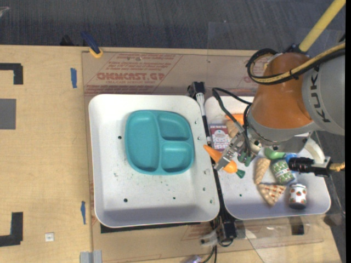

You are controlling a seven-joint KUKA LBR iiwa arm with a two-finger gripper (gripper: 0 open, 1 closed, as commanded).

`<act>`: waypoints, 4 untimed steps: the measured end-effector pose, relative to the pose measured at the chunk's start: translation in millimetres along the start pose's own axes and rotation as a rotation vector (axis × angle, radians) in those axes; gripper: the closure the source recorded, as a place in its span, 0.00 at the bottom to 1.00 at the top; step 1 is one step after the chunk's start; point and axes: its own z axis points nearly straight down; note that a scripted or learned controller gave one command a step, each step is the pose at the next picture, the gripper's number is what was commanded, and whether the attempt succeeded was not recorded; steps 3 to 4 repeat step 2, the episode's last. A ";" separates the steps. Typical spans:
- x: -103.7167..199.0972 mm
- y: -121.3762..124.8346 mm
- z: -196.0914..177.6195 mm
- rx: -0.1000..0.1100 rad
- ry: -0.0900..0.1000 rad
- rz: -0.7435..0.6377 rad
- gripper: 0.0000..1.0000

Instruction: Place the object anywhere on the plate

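Plate (pixel 159 141) sits bare in the left bin (pixel 109 201) — hand (pixel 230 156) hangs over the right bin's toys, grip impossible to tell; placing remains.

we see the plate (pixel 159 142) in the left bin: teal, rounded-rect shape w/ three compartments, one long section on its left side & two smaller ones on the right. it lies flat, roughly centred in the bin's upper half, nothing on it. the object (pixel 218 153) is an orange carrot-like piece, tilted diagonally, at the divider betw the two bins, just right of the plate but not touching it. whether it rests on the bin or is lifted, we can't tell.
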 end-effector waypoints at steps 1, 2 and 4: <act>23.3 89.8 -32.2 -0.006 0.000 -0.005 1.00; 21.2 87.2 -31.2 -0.002 0.000 0.000 0.00; 21.2 87.2 -31.2 -0.002 0.000 0.000 0.00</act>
